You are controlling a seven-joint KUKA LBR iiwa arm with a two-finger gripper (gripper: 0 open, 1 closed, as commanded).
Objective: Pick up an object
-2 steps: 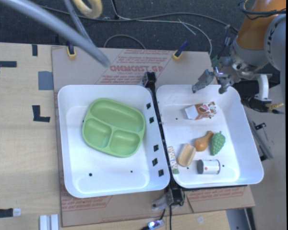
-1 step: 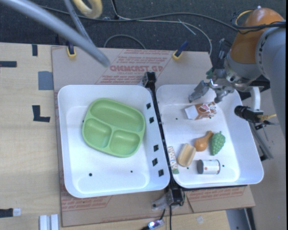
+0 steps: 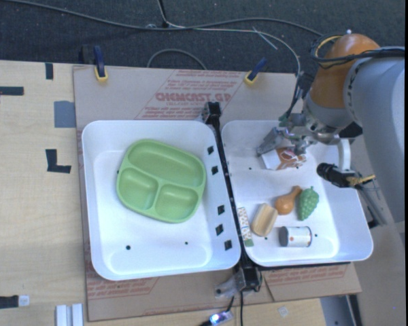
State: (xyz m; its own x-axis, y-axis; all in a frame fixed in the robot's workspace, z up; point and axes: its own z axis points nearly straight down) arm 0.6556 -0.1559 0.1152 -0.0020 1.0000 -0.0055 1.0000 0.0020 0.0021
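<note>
reaching in from the right, the grey arm with its orange band sets the two-finger gripper [image 3: 280, 148] low over the far part of the right white bin [image 3: 353, 246], its fingers pinching a small orange-and-white packet [image 3: 290, 157]. nearer in that bin lie a green grape bunch [image 3: 308, 203], an orange pear-shaped toy [image 3: 287, 200], a tan bread-like piece [image 3: 264, 220] and a small white can [image 3: 296, 236]. the left white bin [image 3: 95, 182] holds a light green compartment plate [image 3: 162, 180].

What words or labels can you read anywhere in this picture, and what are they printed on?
"CHEMCAST GP": red print on the brown sheet under the bins; the smaller red lines around it are too blurred to read.
Label on the small can: too small to read.
Strip by the divider: markings unreadable.
</note>
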